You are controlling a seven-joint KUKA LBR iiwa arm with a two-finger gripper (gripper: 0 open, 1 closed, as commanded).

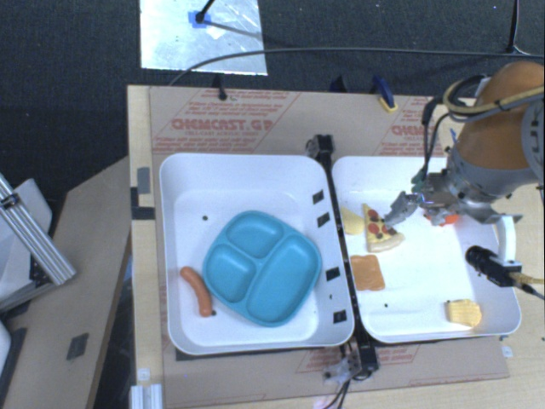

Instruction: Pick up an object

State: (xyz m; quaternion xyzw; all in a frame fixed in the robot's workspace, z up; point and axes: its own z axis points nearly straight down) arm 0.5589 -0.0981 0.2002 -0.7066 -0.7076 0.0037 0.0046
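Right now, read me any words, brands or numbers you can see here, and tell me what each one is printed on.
"CHEMCAST GP": red print on the brown sheet under the bins, behind the left bin.
Other red print on that sheet, behind the right bin and along the front: too blurred to read.

Foil sheet (pixel 203 24) (taped) beyond bench (pixel 102 228)

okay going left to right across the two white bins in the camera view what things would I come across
Hot dog → blue divided plate → toast slice → pizza slice, with the gripper at its upper right → yellow piece near the right bin's corner.
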